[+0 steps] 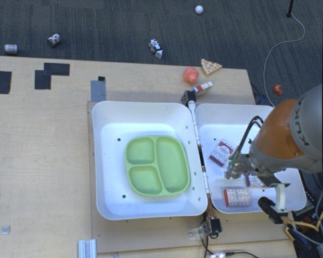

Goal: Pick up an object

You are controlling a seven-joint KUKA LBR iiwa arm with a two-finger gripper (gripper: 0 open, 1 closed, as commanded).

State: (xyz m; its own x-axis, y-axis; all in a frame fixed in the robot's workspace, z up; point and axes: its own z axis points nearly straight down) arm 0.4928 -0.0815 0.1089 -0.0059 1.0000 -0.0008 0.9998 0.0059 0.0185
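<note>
The arm [292, 136] reaches in from the right over the right bin [212, 201], its orange band sitting above the bin's right half. The gripper [233, 170] hangs low in the middle of this bin; whether its jaws are open or closed I cannot tell, since the wrist hides them, and no object is visibly between them.

Three small packets lie in the right bin. A red-and-white box [221, 152] rests toward the bin's left side, just up and left of the gripper. A second red-and-white box [237, 197] lies near the bin's front edge, just below the gripper. A third packet [254, 180] peeks out from under the wrist, just right of the gripper, mostly hidden.

The left bin [108, 151] holds a green divided plate [157, 165] with three compartments, lying flat in its middle.

On the bench [45, 166], beyond the bins' back edge, a red ball [191, 74], a pizza-slice toy [211, 66] and a small red-capped tube [204, 87] lie near the back edge. Black tape patches [50, 74] mark the bench's back left corner. On the dark carpet [126, 25] past the bench sit a white ball [199, 9] and a few small scattered items.
</note>
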